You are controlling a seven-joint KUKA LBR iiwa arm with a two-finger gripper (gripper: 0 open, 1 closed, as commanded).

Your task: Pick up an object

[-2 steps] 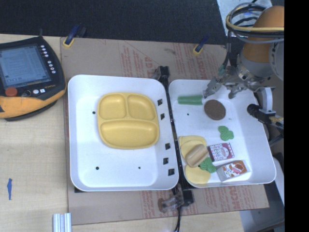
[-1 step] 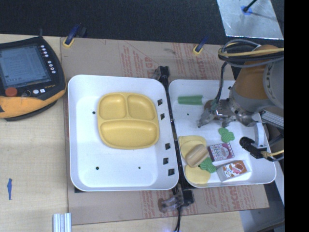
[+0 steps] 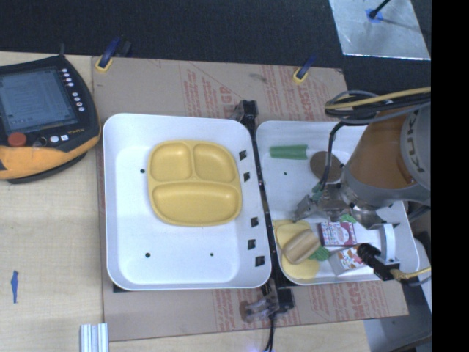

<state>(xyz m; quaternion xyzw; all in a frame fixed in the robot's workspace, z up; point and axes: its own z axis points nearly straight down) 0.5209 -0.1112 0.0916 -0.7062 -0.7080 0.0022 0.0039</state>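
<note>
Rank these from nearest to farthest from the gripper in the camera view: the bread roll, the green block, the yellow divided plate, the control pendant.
From the gripper:
1. Bread roll, just below it in the right bin.
2. Green block, at the top of the same bin.
3. Yellow divided plate, in the left bin.
4. Control pendant, far left on the bench.

Divided plate (image 3: 195, 182) in left bin (image 3: 124, 262) — bread roll (image 3: 298, 246), carton (image 3: 337, 235) in right bin (image 3: 282, 134)

The bench (image 3: 51, 226) bears two white bins (image 3: 124, 196) and a pendant (image 3: 40, 116).
</note>
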